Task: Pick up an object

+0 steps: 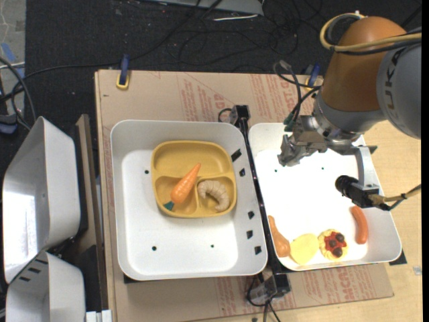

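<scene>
My gripper point(293, 154) hangs over the upper left part of the right bin point(315, 193), above bare white floor and apart from every item. Along that bin's near edge lie an orange drumstick-shaped piece point(278, 237), a pale yellow round piece point(303, 248), a small tart with dark berries point(333, 243) and an orange sausage point(361, 225). In the left bin point(134, 247) sits a yellow divided plate point(161, 159) with a carrot point(186, 183) and a beige curled piece point(215, 193) in its compartments.
A black part on a white bracket point(352, 188) juts from the arm over the right bin's right side. Between the bins runs a ridge with black clips point(249, 180). Cables lie on the dark floor behind the bench, and grey tubs point(40, 193) stand at the left.
</scene>
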`<state>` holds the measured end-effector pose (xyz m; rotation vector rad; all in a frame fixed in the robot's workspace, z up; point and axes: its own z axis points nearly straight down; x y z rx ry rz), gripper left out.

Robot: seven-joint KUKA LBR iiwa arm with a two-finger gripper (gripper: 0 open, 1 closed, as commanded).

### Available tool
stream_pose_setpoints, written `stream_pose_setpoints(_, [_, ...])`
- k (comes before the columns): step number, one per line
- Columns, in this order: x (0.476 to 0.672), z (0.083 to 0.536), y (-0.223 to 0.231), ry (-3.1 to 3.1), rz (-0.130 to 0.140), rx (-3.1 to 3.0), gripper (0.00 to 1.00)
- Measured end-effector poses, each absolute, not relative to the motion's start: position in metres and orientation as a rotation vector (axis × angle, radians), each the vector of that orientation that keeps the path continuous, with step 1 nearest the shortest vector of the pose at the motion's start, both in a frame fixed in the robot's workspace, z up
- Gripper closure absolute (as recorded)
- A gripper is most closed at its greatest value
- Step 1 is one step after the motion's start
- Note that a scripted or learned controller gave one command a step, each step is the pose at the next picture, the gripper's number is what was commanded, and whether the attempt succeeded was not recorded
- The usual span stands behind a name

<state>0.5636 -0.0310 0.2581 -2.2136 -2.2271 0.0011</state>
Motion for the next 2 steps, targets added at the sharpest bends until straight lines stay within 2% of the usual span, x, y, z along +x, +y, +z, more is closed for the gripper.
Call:
stream_pose_setpoints(1, [0.550, 0.261, 0.018, -2.229, 0.000, -2.211, 1.00])
stream_pose_setpoints(2, [0.522, 0.257, 0.069, -2.228, 0.002, -2.210, 1.00])
